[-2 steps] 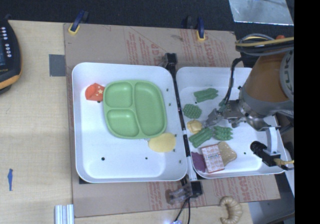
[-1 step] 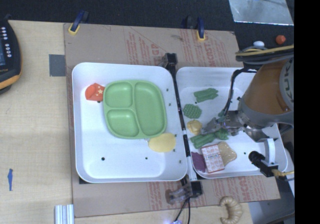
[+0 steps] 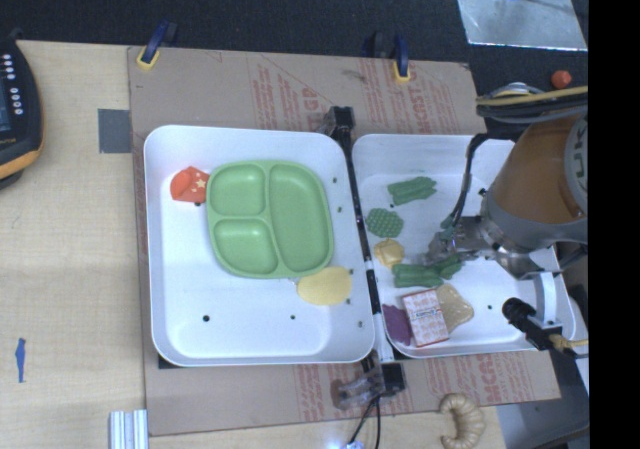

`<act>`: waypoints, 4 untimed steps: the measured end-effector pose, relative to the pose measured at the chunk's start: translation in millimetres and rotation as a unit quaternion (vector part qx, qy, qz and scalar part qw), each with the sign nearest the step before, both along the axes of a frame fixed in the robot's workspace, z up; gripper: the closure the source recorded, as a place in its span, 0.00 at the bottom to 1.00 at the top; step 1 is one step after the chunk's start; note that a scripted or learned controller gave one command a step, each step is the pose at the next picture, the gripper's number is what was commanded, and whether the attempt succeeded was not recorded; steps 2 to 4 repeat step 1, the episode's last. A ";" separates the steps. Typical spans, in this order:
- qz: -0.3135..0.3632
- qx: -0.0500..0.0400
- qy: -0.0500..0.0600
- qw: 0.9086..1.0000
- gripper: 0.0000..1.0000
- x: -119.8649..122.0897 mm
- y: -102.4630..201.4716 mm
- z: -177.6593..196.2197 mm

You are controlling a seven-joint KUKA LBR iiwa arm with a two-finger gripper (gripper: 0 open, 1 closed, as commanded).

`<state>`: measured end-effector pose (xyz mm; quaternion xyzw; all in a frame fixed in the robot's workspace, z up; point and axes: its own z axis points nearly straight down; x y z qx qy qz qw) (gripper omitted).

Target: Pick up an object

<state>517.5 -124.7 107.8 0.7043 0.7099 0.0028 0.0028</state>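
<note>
Reference is the right bin point(image 3: 520, 342). The arm comes in over its right wall, and the tool point(image 3: 447, 249) sits low near the bin's middle, right at a dark green piece point(image 3: 430, 271) lying across the floor there. Can't tell if the fingers are open or closed, or whether anything sits between them; too small and dark. Other candidates in the same bin: a green leafy piece point(image 3: 411, 189) toward the back with bare floor around it, a round green textured piece point(image 3: 384, 223) near the left wall, and a small yellow piece point(image 3: 388, 253) just in front of that, close to the wall. A red-and-white packet point(image 3: 424, 317) lies at the front, overlapping a purple piece point(image 3: 395, 322) on its left and a tan piece point(image 3: 456, 305) on its right; these crowd the front wall. Open floor in this bin is mostly the back right and front right corner. In the left bin point(image 3: 240, 342) beside it: a green divided plate point(image 3: 270, 217) in the middle, a red piece point(image 3: 188, 184) touching the plate's far-left edge, and a yellow piece point(image 3: 325, 286) at its front right, near the shared wall. The front half of that bin is bare.
</note>
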 end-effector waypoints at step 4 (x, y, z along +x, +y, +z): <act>0.004 0.002 -0.001 1.000 1.00 49.3 106.4 89.6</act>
